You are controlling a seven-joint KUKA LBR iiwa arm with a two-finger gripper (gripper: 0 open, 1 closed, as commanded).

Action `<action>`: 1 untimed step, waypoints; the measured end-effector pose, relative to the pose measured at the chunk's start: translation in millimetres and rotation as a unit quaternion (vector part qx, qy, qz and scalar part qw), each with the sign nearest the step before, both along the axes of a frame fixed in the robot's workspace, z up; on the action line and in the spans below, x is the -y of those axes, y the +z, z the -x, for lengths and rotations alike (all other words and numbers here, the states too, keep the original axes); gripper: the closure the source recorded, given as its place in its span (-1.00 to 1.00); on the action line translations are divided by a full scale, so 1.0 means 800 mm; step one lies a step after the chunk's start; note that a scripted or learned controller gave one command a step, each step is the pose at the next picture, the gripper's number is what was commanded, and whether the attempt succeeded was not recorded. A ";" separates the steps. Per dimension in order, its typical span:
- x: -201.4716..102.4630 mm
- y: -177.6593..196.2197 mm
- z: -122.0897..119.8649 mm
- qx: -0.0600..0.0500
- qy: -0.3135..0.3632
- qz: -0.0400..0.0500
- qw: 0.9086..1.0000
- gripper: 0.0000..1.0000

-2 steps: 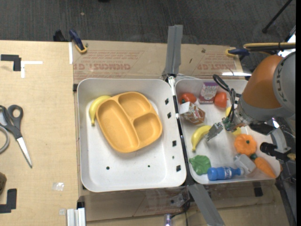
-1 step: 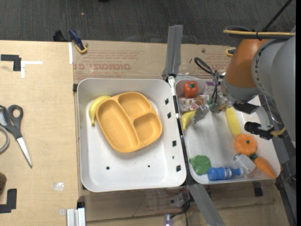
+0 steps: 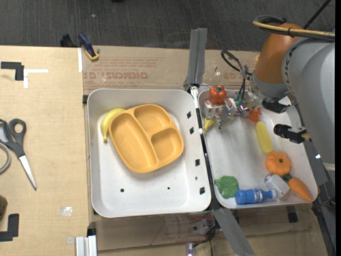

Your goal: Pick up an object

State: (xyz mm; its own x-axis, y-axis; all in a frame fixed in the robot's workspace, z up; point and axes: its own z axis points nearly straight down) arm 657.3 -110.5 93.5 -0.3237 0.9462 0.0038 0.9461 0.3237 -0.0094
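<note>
Two white bins share the bench. At the right bin's (image 3: pixel 234 159) eleven o'clock corner, the gripper (image 3: pixel 228 112) crowds a tomato (image 3: pixel 217 94); its grip state is unreadable. Clutter there could deflect a grasp.

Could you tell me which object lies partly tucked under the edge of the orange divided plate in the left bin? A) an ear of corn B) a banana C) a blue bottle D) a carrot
B: the yellow banana curves along the upper left rim of the orange divided plate in the left bin, while the blue bottle, corn and carrot all lie in the right bin.
</note>
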 end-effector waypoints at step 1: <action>0.003 0.012 -0.001 0.002 0.002 0.004 1.000 1.00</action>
State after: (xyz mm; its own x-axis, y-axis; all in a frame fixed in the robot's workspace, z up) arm 657.8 -112.5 103.0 -0.3275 0.9448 -0.0046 0.9448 0.3275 -0.0085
